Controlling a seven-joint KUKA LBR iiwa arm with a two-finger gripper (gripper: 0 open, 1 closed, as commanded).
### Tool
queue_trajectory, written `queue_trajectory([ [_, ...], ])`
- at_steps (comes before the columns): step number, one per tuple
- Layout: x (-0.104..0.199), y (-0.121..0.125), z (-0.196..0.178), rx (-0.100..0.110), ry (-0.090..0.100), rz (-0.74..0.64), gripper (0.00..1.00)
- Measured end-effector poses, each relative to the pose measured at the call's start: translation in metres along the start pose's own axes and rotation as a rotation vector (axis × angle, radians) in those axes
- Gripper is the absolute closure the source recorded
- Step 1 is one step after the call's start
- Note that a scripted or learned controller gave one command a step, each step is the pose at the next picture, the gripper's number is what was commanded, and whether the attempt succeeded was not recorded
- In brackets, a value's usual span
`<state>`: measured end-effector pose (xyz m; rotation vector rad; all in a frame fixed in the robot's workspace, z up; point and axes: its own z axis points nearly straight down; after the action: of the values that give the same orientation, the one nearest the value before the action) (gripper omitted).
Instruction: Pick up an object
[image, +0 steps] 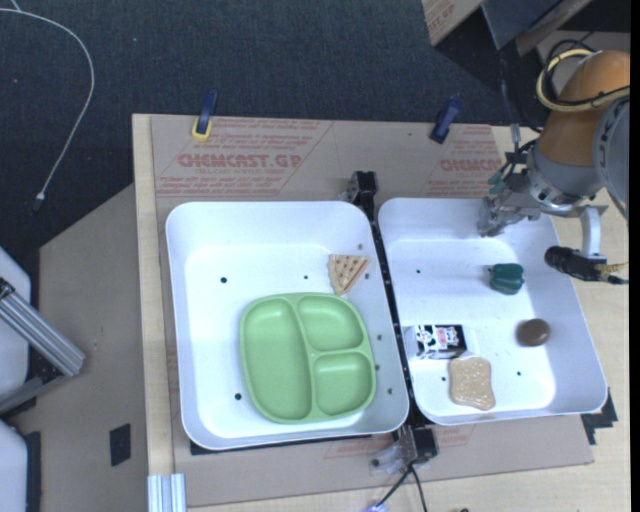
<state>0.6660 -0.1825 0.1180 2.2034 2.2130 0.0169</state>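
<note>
Where the arm reached in at the upper right of the frame, the pincer (497, 222) was seen hanging over the top edge of the right bin (430, 225), and nothing was seen between its tips; whether it was spread or closed could not be told from this slant. Nearest to it, in the upper middle of that bin, a small teal object (506, 278) was lying, judged to be light and stiff, probably best taken across its narrow sides. Lower right of it, a round brown piece (533, 333) was placed, likely smooth and prone to slipping. Toward the bin's lower part, a tan biscuit-like slab (471, 383) and a flat black-and-white card (440, 340) were laid; both were judged thin and hard to get under. In the left bin (200, 250), a green divided plate (305, 357) and a waffle-patterned wedge (346, 271) were set. The bench (260, 155) beneath was covered in printed cardboard.
</note>
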Motion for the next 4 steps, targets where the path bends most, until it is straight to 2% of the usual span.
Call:
queue_trajectory([
  [1,0.002,-0.001,-0.045,0.014,0.003,0.003,1.0],
  [2,0.001,0.001,-0.086,0.013,0.003,0.003,1.0],
  [3,0.057,0.0,-0.08,0.023,0.008,-0.001,1.0],
  [4,0.113,-0.004,-0.095,0.022,0.009,-0.002,1.0],
])
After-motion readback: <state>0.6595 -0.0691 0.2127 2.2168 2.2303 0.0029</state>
